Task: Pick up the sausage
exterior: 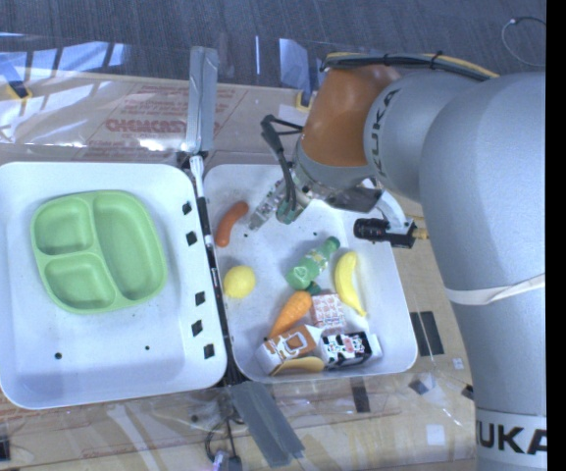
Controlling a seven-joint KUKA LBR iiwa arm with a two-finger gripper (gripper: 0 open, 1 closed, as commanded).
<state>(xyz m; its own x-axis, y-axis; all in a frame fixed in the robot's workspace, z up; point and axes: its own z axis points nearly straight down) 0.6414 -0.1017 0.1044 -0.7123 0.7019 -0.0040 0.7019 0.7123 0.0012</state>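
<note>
- The left bin (18, 361) held a green plate (98, 250) with three compartments, lying in the bin's upper half; nothing could be seen in any compartment
- A row of small black clips (200, 292) ran down the seam where the two bins met, and a grey bar (201, 101) stood at the top of that seam
- The right bin (392, 346) held the rest: the sausage (230, 222), orange-red, lay tilted in the upper left corner, near the bin's left wall
- Below the sausage sat a lemon (239, 282), apart from it
- Toward the middle lay a carrot (291, 313), with a green bottle (313, 264) just above it and a banana (348, 282) to the right of the bottle
- Along the bottom edge a few small printed cartons (324, 341) were crowded together; their labels were too small to read
- The gripper (268, 206) hung just to the right of the sausage's upper end, with nothing visibly between its fingers; whether they were apart or together I cannot tell, as the tips blurred into one dark shape
- The arm (459, 184) covered the right bin's upper right corner and ran off the frame below
- Clear plastic sheeting (86, 106) with reddish lettering lay behind the bins
</note>
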